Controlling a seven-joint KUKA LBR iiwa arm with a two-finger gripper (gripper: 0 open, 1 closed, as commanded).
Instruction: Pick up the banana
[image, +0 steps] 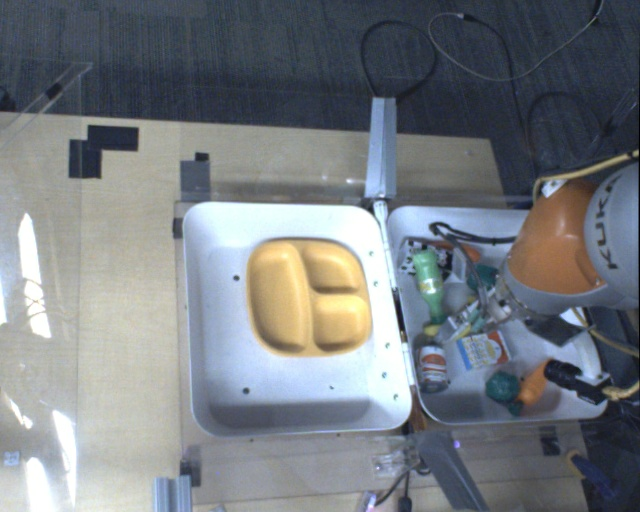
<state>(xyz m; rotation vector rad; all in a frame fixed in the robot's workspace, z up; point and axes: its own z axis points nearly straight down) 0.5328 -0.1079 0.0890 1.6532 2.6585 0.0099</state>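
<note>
Camera view, from above the bench (100, 300): the grey arm (560, 250) with its orange band reaches in from 3 o'clock and lowers its hand (480, 310) into the middle of the cluttered right bin (470, 212). The left bin (220, 400) carries a yellow divided tray (305, 295). No banana can be picked out with certainty. The nearest candidate is a small yellow sliver (440, 328) just below the green bottle (430, 280), half buried among other items and too small to name for sure. If that sliver is the fruit, it lies at about 8 o'clock from the hand, just beside it, on the side toward the wall shared by the two bins. What shows of it seems to run from 7 to 1 o'clock, though most of its length is hidden. Whether the hand is spread or pressed together cannot be told, because the wrist and the surrounding litter cover it. Nothing yellow is seen held in it. Around it lie a printed packet (482, 350) at 6 o'clock, a small can (432, 365) at 7 o'clock, and a teal object (503, 386) touching an orange piece (535, 385) toward 5 o'clock. The coming move looks to turn on a short shift toward 8 o'clock, with the bottle and the packet crowding any approach.
</note>
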